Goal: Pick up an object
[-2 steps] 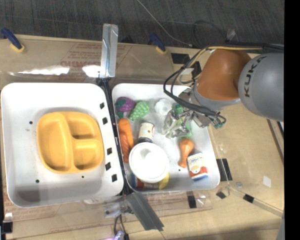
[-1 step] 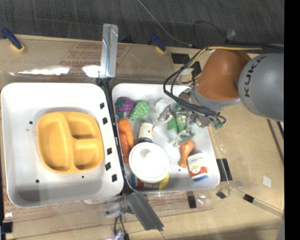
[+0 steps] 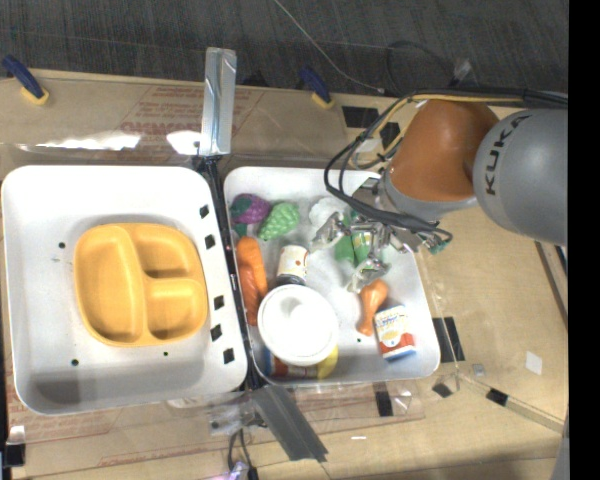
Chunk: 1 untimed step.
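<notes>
My gripper [image 3: 352,246] is low in the right bin [image 3: 420,298], under the grey arm with its orange band. It stands open, with metal fingers [image 3: 328,231] on either side of a small green object [image 3: 344,249] that lies on the bin floor. Close by are an orange drumstick-shaped toy [image 3: 372,304], a small red, white and blue carton [image 3: 394,330] and a little bottle with a dark cap [image 3: 292,264]. The wrist hides part of the bin's far right corner.
The right bin also holds purple grapes [image 3: 246,209], a green leafy toy [image 3: 279,220], an orange carrot [image 3: 251,278] and a white bowl [image 3: 297,323]. A yellow divided tray [image 3: 140,280] lies in the left bin [image 3: 30,268]. Black cables loop above the wrist.
</notes>
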Motion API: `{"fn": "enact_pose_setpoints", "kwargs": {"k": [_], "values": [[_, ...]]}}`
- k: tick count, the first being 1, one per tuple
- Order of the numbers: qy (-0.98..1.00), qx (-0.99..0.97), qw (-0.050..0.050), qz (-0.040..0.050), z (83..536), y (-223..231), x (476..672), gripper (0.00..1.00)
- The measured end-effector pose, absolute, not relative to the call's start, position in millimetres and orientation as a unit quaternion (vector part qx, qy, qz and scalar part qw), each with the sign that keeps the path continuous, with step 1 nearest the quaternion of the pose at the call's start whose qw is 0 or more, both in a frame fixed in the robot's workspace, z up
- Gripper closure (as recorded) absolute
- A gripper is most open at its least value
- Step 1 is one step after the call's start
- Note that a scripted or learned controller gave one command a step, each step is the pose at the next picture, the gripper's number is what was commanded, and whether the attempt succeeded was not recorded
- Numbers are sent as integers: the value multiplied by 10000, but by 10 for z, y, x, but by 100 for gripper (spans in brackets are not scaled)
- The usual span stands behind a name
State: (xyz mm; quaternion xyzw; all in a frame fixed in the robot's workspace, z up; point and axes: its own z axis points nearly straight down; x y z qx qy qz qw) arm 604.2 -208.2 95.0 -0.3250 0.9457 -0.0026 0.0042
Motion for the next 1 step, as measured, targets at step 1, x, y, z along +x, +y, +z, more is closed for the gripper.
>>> {"fn": "enact_pose_setpoints", "kwargs": {"k": [1], "values": [[9212, -3891, 7, 3, 935, -2071, 5955, 0]]}}
